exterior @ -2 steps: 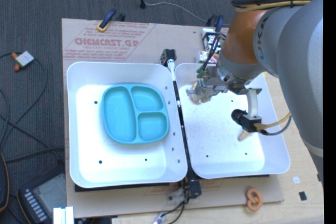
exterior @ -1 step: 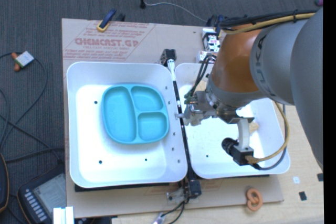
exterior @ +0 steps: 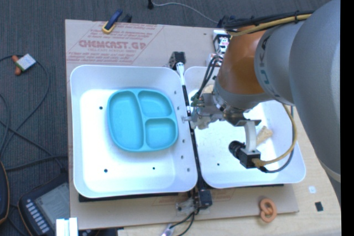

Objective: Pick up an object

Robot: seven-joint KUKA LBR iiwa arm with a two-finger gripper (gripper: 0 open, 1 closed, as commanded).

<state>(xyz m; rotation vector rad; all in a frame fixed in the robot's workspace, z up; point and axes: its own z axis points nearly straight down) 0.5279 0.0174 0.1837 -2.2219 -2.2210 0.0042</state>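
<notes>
A light blue divided plate (exterior: 142, 120) lies flat in the left bin (exterior: 77, 119). In the right bin (exterior: 221, 169), a small tan object (exterior: 264, 134) rests toward the right side, partly behind the arm's cable. A bit of green (exterior: 195, 99) peeks out beside the wrist at the divider between the bins. My gripper (exterior: 200, 116) hangs low at the right bin's left wall, under the grey and orange wrist, which hides most of it. Nothing can be seen held in it.
The arm's bulk covers the right bin's upper half. A black fitting with a cable (exterior: 245, 154) hangs over the bin floor. On the brown board lie an orange ring (exterior: 267, 209) at the front right and a blue-yellow tool (exterior: 112, 20) at the back left.
</notes>
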